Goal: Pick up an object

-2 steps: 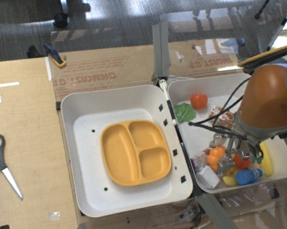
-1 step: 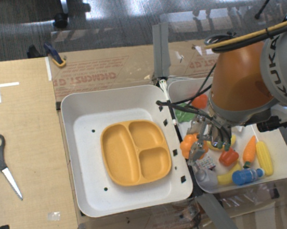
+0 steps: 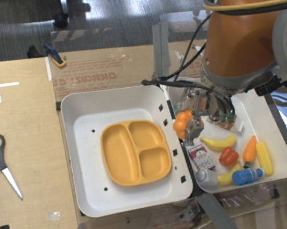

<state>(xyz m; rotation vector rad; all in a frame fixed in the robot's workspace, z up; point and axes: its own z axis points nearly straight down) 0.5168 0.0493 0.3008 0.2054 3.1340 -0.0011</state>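
My gripper point(image 3: 194, 127) hangs low over the left part of the right bin point(image 3: 277, 172), under the big orange band of the arm. Right beside it, on its left, lies an orange fruit point(image 3: 181, 123), touching or nearly touching it. Just below the gripper lie a yellow banana point(image 3: 219, 141), a red pepper point(image 3: 228, 156) and a small red-and-white packet point(image 3: 200, 157). Further right are a carrot point(image 3: 249, 150) and a corn cob point(image 3: 264, 157). A blue bottle point(image 3: 247, 176) lies at the bin's front.
The left bin point(image 3: 81, 161) holds a yellow divided plate point(image 3: 136, 152). Scissors point(image 3: 2, 161) lie on the wooden bench at the far left. Cables and the arm's body cover the back of the right bin.
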